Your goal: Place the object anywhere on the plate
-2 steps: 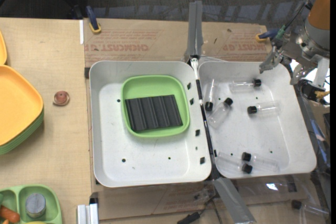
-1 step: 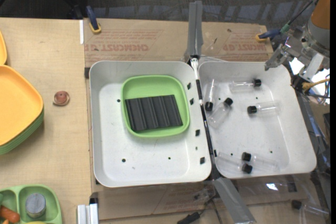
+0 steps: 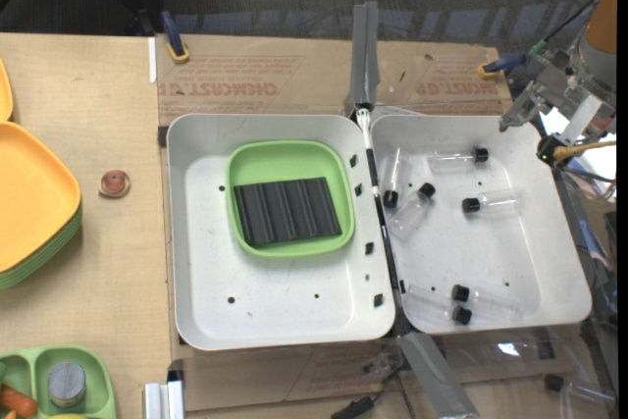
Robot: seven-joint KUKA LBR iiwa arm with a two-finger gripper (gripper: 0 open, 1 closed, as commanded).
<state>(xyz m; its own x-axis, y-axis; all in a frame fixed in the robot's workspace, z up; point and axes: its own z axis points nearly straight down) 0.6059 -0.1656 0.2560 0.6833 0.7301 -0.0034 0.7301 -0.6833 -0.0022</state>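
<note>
Finger state could not be determined; the grey metal gripper [image 3: 520, 113] hung above the right bin's far right corner. Clear plastic vials with black caps [image 3: 488, 204] lay scattered in that glossy white bin [image 3: 549, 240]. Left bin held a square green plate [image 3: 291, 164] bearing a ribbed dark slab [image 3: 286, 211].

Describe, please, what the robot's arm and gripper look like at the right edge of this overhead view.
The arm's grey metal wrist section carries an orange band above it. A yellow cable loops beside the wrist, and the dark angular gripper juts toward the right-hand shallow white bin.
</note>
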